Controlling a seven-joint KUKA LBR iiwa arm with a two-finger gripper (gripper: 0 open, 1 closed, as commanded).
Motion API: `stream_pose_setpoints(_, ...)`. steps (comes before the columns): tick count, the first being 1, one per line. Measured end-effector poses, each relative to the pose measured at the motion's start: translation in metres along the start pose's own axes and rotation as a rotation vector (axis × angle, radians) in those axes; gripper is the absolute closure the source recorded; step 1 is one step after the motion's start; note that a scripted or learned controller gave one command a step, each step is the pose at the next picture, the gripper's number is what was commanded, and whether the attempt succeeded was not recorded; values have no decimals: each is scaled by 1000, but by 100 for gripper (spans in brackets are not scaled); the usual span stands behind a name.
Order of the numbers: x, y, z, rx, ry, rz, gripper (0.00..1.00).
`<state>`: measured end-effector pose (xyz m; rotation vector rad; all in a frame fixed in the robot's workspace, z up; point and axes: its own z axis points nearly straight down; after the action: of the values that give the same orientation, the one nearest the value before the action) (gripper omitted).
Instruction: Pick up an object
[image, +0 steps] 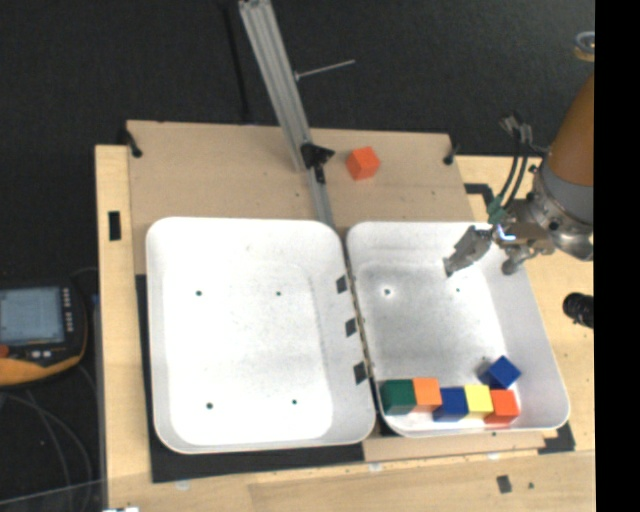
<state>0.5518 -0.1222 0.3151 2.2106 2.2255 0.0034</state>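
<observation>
Blocks sit along the near edge of your right bin: a green block, an orange block, a blue block, a yellow block and a red-orange block in a row, each touching or just beside the next. A second blue cube, turned at an angle, rests just behind the row's right end.

Your end effector hangs over the far right part of that bin, well apart from the row of blocks. Its two fingers stand apart, one grey finger reaching down-left over the bin floor and the other near the bin's right wall. You can see nothing between them.

Your left bin lies alongside, touching the right one at the middle. One lone orange cube sits on the worktop behind both bins, just right of a slanted metal rail. A small screen device lies off the worktop's left side.
</observation>
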Motion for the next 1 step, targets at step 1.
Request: stream_pose_setpoints(1, 14, 32, -109, -6, -1, 2, 0)
